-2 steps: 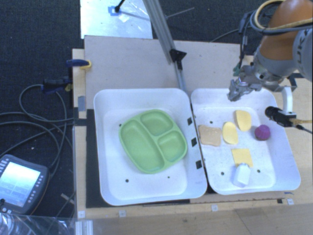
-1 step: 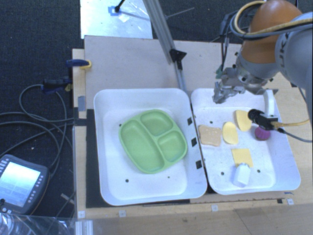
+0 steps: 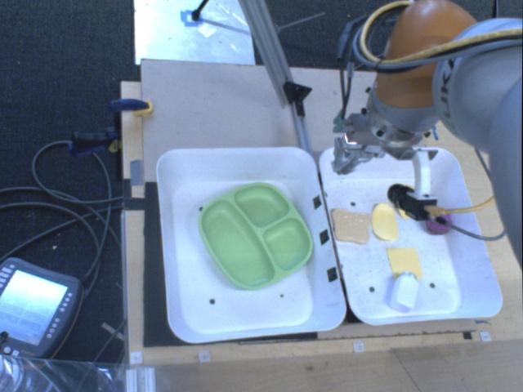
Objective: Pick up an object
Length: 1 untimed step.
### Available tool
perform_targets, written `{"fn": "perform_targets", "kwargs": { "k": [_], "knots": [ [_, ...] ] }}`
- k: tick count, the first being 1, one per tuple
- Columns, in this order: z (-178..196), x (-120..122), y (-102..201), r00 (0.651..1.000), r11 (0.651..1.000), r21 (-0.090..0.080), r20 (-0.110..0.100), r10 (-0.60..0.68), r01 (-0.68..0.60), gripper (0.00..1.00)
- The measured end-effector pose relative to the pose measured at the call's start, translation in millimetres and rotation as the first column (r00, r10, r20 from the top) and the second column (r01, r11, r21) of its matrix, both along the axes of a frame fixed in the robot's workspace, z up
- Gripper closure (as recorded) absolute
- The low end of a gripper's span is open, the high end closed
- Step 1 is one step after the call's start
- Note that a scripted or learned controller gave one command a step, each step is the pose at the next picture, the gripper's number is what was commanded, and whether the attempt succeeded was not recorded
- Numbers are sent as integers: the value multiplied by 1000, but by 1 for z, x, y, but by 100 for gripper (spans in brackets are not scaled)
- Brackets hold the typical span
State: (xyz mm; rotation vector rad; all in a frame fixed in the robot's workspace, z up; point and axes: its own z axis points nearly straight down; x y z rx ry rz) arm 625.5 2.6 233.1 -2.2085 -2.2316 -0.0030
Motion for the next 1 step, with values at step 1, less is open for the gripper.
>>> {"fn": "perform_targets", "kwargs": {
  "k": [1],
  "knots": [
    [9,-19,55,1000,1000,1,0,1,-1,100]
  ]
}}
